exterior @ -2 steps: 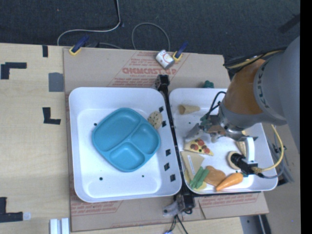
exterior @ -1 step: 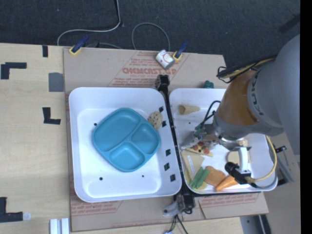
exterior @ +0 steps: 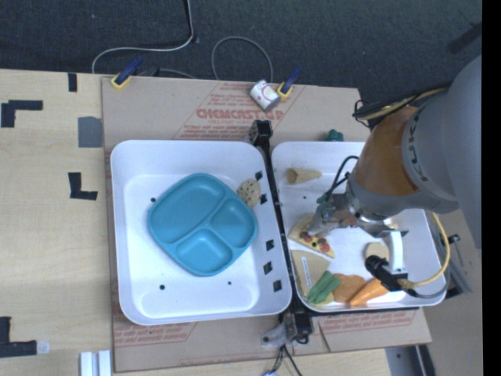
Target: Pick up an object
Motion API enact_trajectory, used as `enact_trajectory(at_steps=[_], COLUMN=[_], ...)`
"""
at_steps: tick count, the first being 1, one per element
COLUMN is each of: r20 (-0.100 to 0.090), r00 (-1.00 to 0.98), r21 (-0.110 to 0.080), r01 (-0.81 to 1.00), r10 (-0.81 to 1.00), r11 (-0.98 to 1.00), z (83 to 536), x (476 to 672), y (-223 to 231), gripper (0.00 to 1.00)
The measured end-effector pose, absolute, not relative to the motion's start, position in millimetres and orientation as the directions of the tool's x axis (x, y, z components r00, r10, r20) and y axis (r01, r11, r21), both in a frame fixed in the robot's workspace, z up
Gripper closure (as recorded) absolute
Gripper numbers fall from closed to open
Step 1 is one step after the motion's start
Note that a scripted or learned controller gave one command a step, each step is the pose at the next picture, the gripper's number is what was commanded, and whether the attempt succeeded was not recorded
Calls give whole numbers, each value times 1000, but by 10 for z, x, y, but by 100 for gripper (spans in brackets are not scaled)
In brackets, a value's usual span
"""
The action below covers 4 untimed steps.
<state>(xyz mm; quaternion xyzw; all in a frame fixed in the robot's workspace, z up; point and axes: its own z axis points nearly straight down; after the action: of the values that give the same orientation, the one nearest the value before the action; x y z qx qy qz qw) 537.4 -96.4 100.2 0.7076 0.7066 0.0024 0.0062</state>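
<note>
The arm [exterior: 407, 163] bends down into the right bin [exterior: 434, 237], its fingers [exterior: 325, 224] just above one pizza slice [exterior: 311, 238]; their opening I cannot tell. Left of them lie one blue plate [exterior: 203, 222] and one cookie [exterior: 249, 189].

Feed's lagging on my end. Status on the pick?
Gripper low in right bin, over the pizza slice; grasp unconfirmed. Carrot and green piece lie nearby. Blue tray in left bin.

Even, bright overhead light, soft shadows inside the white bins [exterior: 125, 233]. Mild glare on bin walls. Low-res, slightly soft overall; dark floor [exterior: 313, 22] far side.
</note>
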Motion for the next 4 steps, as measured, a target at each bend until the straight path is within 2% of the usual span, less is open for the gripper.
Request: enact_trajectory(at_steps=[1, 2, 3, 4], r20=[2, 1, -3, 1], r00=[-7, -2, 5, 1], r21=[5, -2, -4, -8], r01=[1000, 1000, 1000, 1000], r10=[1000, 1000, 1000, 1000], r11=[7, 2, -5, -1], z=[1892, 1839, 1433, 897], x=[5192, 5185, 5403, 5234], y=[-307, -345, -988, -989], gripper=[100, 0, 0, 0])
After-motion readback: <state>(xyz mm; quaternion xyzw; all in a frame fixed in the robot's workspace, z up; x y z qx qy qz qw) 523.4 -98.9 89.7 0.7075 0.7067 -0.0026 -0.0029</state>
